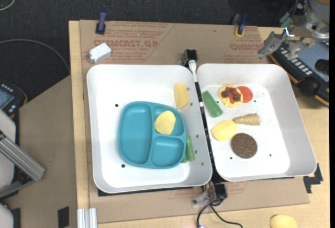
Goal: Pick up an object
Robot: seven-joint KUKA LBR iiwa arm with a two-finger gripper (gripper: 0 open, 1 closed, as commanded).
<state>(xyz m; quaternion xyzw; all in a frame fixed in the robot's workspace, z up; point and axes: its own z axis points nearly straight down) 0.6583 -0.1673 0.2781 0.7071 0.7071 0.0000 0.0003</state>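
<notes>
The right bin (293, 117) holds a red and yellow pizza-like toy (235, 94), a green stick (212, 103), a tan cone (247, 119), a yellow wedge (224, 130) and a brown round cookie (244, 145). In the left bin (102, 117) lies a blue divided plate (138, 135) with a yellow piece (165, 122) on it. Another yellow piece (181, 95) lies behind the plate, and a green strip (188, 149) lies at its right edge. My gripper (269, 46) hangs above the right bin's far right corner, away from all the objects, with nothing seen in it.
Both bins rest on a cardboard sheet (157, 38) held by blue clamps (101, 20) at the back. A small white block (99, 53) lies on the cardboard at the back left. A black clip (190, 57) joins the bins. Dark equipment (309, 72) sits right of the bins.
</notes>
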